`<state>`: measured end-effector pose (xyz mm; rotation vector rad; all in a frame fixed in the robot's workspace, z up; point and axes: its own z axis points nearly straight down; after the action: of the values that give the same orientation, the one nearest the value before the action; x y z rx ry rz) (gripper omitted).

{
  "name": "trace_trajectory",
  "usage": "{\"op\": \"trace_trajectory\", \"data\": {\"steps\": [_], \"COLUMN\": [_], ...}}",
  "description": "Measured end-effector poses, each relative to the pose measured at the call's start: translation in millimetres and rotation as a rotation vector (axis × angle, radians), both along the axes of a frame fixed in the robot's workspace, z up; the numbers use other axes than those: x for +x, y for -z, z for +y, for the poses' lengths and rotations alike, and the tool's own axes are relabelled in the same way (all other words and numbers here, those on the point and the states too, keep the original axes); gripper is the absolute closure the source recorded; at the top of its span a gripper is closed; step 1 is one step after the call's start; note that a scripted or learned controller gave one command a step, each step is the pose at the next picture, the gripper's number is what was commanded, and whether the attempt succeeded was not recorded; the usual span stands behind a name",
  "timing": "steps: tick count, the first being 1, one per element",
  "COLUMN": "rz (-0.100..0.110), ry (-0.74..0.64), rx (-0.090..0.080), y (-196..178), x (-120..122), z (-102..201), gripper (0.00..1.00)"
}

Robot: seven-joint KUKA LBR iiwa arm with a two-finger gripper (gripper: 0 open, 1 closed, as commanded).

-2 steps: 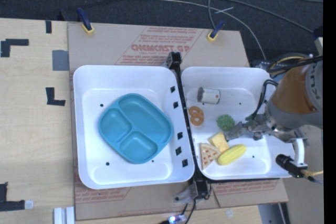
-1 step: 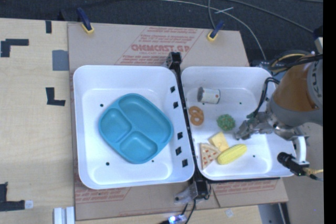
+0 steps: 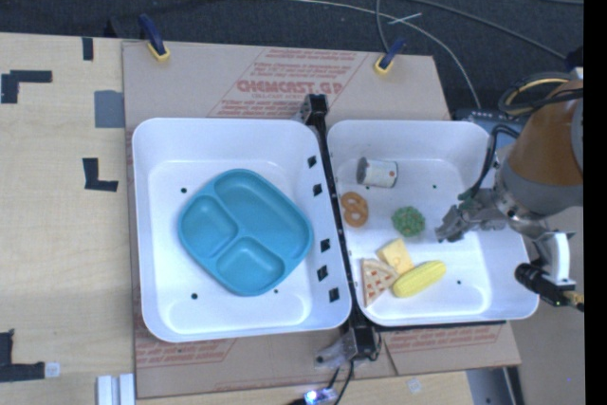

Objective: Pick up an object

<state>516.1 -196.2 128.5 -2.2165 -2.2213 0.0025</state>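
Observation:
The right bin [image 3: 474, 142] holds several small items: a white and grey cup [image 3: 377, 173] lying on its side, a pretzel [image 3: 355, 209], a green broccoli piece [image 3: 409, 221], a yellow cheese wedge [image 3: 395, 255], a pizza slice [image 3: 375, 279] and a yellow corn cob [image 3: 418, 279]. My gripper [image 3: 451, 227] sits low in the right bin, just right of the broccoli and above the corn. Nothing shows between its fingers.
The left bin [image 3: 156, 147] holds a blue divided plate [image 3: 246, 230]. A black divider with clips [image 3: 327, 204] separates the bins. The arm's orange band [image 3: 548, 147] hangs over the right bin's right rim. Cables run across the dark floor behind.

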Motion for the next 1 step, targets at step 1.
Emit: {"op": "trace_trajectory", "data": {"steps": [1], "rz": [-0.008], "ry": [0.000], "rx": [-0.003], "y": [-63.2], "x": [2.3], "z": [0.9], "gripper": [1.00]}}
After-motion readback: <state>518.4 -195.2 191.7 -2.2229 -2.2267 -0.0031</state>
